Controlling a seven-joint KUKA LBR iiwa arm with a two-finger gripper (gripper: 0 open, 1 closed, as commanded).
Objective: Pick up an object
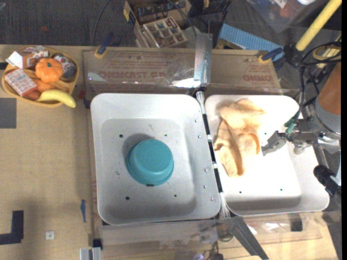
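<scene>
One tan cloth [237, 134] in right bin [282, 196], one teal bowl [150, 161] in left bin [108, 118], end effector [271, 143] beside cloth, grip state unclear.

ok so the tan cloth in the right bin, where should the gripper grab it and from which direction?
Judging from this view, go for the raised fold of the tan cloth near its middle, coming straight down from above. It lies crumpled and flat on the right bin floor, so its edges offer little to pinch, while a ridge gives the fingers something to close across. The gripper sits just right of it.
</scene>
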